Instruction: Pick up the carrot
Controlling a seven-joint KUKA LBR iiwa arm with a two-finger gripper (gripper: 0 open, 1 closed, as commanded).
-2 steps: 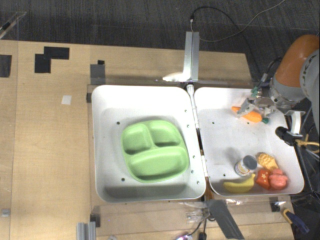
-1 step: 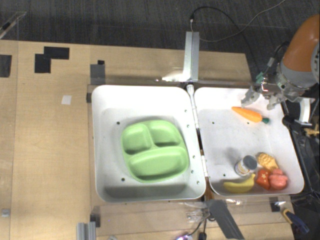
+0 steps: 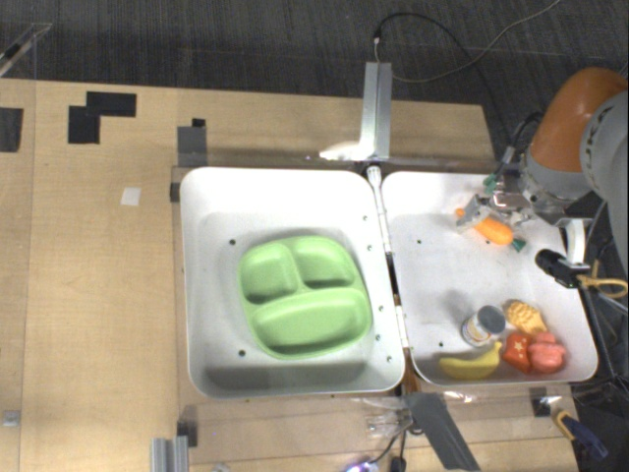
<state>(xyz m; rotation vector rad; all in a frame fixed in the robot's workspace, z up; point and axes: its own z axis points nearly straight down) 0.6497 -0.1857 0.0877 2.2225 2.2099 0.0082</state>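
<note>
The right white bin (image 3: 432,293) holds the small orange carrot (image 3: 494,231) near its back edge, right under the pincer (image 3: 504,207), which may be pinching it, I cannot tell, so it could slip out

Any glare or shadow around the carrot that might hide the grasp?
Camera view: lighting is even over the right white bin; no glare on the small orange carrot. The gripper sits directly over it and hides its upper edge, with soft shadow beneath. A bright glare spot marks the metal rail behind the bins.
</note>
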